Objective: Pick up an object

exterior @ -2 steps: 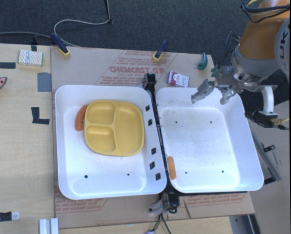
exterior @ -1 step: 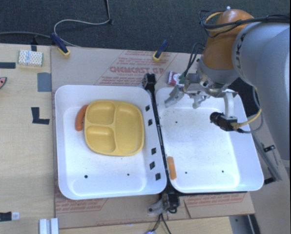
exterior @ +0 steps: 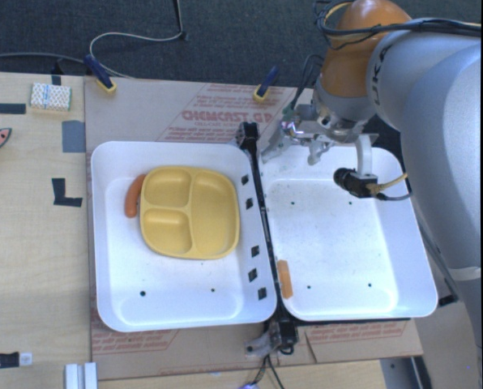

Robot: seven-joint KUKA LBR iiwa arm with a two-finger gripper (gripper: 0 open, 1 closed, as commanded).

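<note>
Two bins sit side by side on the worktop (exterior: 31,217). The left bin (exterior: 112,298) holds a plate (exterior: 189,211) with three parts. A hot dog (exterior: 132,197) lies just beside the plate, on its left. In the right bin (exterior: 403,290), a small carrot (exterior: 284,279) lies near the front, against the left wall. The claw (exterior: 318,144) hangs over the back of the right bin.

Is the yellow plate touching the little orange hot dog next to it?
Touching. In the camera view, the hot dog lies tight against the yellow plate's left edge in the left bin, with no white showing between them.
</note>
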